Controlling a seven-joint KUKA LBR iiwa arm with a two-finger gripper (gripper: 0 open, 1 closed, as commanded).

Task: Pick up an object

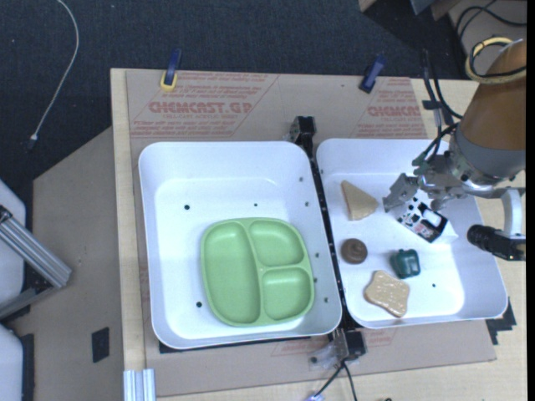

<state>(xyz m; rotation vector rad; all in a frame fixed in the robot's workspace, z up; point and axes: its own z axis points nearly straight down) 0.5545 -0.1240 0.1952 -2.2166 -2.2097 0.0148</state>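
Note:
My gripper (415, 205) hangs over the middle of the right bin (481, 299), under the orange and grey wrist. A tan wedge (358, 200) lies just left of it, apart from it. Below sit a brown round piece (354, 251), a small teal object (406, 262) and a beige cracker-like piece (387, 293). I see nothing held in the gripper.
The left bin (167, 190) holds a green three-compartment plate (256, 271). A black divider clamp (303, 129) sits between the bins at the far edge. Blue clips (372, 73) pin the cardboard at the back. Cables run along the right side.

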